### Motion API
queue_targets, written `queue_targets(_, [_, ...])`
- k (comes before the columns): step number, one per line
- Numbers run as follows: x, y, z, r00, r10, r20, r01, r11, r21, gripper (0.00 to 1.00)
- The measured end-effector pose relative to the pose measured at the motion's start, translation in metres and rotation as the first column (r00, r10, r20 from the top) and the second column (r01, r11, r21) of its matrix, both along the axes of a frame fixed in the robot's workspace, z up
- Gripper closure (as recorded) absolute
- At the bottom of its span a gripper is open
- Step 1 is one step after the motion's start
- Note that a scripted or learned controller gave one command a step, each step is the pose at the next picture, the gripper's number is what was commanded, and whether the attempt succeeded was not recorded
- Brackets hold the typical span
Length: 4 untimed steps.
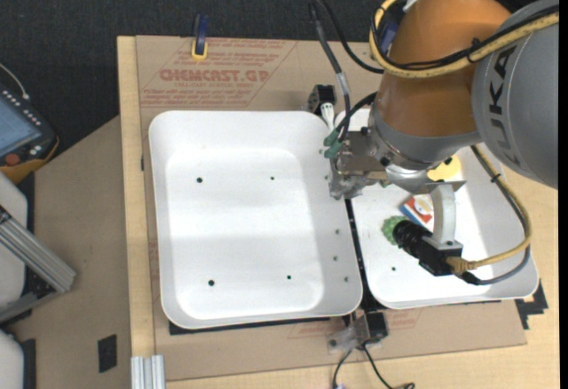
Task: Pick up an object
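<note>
My gripper [341,178] hangs low over the left rim of the right bin [390,289], close to the divide between the two bins. The big orange and grey wrist covers most of that bin. A small green object [390,226] lies in the right bin, just to the right of and below the gripper. Beside it lies a red, white and blue object [419,210], partly hidden by the arm. A yellow object [449,170] peeks out from under the wrist further right. Nothing shows in the gripper's grasp.
The left bin [169,201] sits directly left of the gripper, its right wall very near it. Both bins rest on a cardboard sheet [222,67] with a blue clip [201,34] at its far edge. Cables run along the back of the right bin.
</note>
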State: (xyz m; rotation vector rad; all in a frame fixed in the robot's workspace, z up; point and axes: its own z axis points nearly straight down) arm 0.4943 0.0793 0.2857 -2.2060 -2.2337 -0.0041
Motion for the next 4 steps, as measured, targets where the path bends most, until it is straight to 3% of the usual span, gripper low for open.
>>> queue_targets(1, [-0.015, 0.021, 0.08, 1.0, -0.008, 0.008, 0.008, 1.0, -0.001, 1.0])
queue_targets(2, [-0.015, 0.065, 0.075, 1.0, -0.008, 0.002, 0.008, 1.0, -0.002, 1.0])
queue_targets(3, [-0.014, 0.099, 0.168, 1.0, -0.007, 0.011, 0.007, 1.0, 0.002, 1.0])
queue_targets(4, [-0.014, 0.022, 0.256, 1.0, -0.02, 0.013, 0.02, 1.0, -0.001, 1.0])
